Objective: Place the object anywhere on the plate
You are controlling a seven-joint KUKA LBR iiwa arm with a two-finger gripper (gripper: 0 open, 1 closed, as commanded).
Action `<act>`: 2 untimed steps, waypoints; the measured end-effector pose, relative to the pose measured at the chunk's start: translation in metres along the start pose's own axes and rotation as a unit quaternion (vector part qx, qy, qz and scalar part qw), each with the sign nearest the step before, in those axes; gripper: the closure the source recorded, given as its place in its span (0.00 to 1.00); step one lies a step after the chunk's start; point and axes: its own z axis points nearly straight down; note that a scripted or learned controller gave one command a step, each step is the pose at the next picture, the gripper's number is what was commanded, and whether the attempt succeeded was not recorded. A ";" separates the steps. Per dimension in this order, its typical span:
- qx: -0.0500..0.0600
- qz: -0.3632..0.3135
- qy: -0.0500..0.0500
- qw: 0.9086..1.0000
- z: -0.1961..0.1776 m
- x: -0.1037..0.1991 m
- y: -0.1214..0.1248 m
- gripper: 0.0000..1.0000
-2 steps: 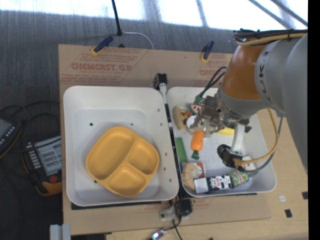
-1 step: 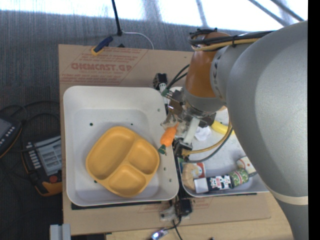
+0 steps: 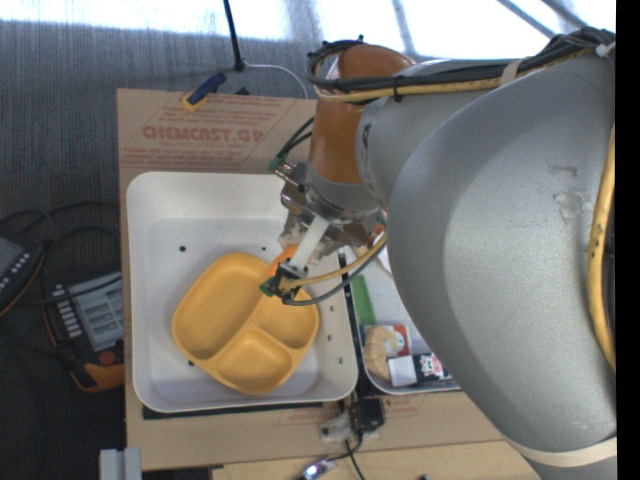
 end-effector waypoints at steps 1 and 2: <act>-0.001 -0.023 0.001 1.000 -0.048 0.038 -0.020 1.00; 0.000 -0.093 0.000 0.996 -0.033 0.000 -0.033 1.00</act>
